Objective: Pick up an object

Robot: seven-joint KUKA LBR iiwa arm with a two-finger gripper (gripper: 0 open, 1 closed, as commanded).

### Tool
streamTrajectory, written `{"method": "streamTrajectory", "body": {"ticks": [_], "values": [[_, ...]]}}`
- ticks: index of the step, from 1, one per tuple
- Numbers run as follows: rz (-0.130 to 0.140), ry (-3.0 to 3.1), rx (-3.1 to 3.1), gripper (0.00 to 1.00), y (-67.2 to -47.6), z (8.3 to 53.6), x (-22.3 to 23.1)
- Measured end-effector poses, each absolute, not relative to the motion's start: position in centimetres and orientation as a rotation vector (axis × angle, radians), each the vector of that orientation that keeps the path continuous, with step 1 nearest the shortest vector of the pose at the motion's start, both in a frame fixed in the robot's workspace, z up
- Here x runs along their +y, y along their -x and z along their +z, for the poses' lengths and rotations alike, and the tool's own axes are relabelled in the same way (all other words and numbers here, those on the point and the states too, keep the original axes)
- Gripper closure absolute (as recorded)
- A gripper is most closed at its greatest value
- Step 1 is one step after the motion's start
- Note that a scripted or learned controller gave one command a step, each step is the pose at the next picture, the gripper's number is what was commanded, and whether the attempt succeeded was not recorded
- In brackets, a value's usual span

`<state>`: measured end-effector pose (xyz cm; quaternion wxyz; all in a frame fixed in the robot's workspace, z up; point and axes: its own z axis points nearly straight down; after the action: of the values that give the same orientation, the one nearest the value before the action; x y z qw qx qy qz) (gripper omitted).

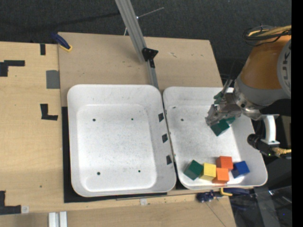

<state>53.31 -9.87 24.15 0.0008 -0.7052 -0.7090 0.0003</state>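
Teal block (pixel 220 126) sits at the tip of the gripper (pixel 218 119), tilted and seemingly raised over the floor of the right bin (pixel 189 126), in that bin's upper right part. Its top edge is covered by the gripper's metal parts, so only the lower portion shows, and it appears pinched between the gripper's fingers, which are closed on it; the exact contact is hard to make out in the clutter of grey parts. Much of the arm (pixel 267 70) is cut off at the frame's right side. Along the right bin's near wall lies a cluster of blocks, well apart from the gripper: a dark green block (pixel 193 169), a yellow block (pixel 209 170) touching it, two orange blocks (pixel 223 168) stacked or overlapping, and a blue block (pixel 240 168) at the far right. The left bin (pixel 116 141) adjoins the right bin on the wooden surface (pixel 28 126). A grey metal bar (pixel 132 22) slants down toward the junction of the bins.
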Motion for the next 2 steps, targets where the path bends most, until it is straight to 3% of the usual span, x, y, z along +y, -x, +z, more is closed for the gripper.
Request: {"method": "streamTrajectory", "body": {"ticks": [2], "values": [[0.002,2.212,-2.227,1.0,-54.3,23.2,-0.1]]}}
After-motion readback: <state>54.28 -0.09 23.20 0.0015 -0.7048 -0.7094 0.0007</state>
